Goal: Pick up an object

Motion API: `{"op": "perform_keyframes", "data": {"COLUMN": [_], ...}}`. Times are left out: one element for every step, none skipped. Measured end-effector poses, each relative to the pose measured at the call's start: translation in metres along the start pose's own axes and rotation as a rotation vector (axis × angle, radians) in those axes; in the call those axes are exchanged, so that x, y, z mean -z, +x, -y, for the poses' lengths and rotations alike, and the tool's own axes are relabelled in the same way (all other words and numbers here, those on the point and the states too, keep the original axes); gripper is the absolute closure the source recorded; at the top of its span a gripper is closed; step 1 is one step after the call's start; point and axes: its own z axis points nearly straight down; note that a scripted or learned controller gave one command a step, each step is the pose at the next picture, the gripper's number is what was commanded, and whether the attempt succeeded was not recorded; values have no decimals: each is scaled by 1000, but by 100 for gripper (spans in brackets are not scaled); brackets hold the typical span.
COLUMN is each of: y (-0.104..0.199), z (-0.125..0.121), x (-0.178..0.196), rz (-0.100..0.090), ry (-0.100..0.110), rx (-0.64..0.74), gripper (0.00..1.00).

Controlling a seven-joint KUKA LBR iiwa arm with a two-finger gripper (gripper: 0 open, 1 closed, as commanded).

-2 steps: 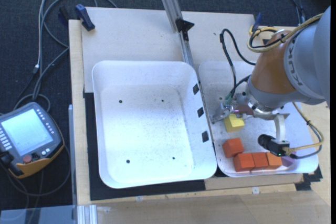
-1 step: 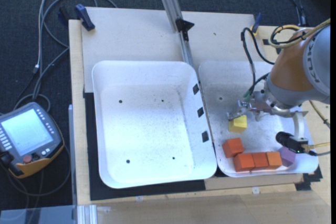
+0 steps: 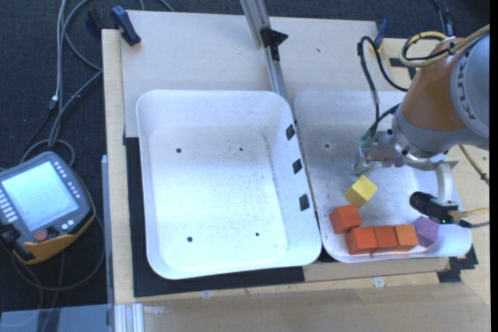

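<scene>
Blocks lie in the right bin (image 3: 311,120): an orange row (image 3: 380,238) against the near wall, one orange block (image 3: 344,218) just left of it, a purple block (image 3: 426,229) at its right end, and a tilted yellow block (image 3: 362,190). The left bin (image 3: 156,113) adjoins. Grey lettering on the arm (image 3: 447,101) is cut off and unreadable. The gripper (image 3: 369,162) hovers just above the yellow block; whether its fingers are spread or closed cannot be told.

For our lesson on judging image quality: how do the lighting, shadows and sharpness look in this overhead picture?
Camera view: lighting is even and soft; the left bin is bright white without harsh glare; the yellow block and orange blocks stay crisp; the gripper is small and dim under the arm.
</scene>
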Motion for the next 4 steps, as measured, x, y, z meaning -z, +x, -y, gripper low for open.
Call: {"op": "perform_keyframes", "data": {"y": [0,0,8,9], "z": [-1,0,32,29], "x": [10,10,-12,-1], "rz": [0,0,-4,-2], "ry": [-2,-1,11,4], "rx": [1,0,-2,0], "gripper": [100,0,0,100]}}
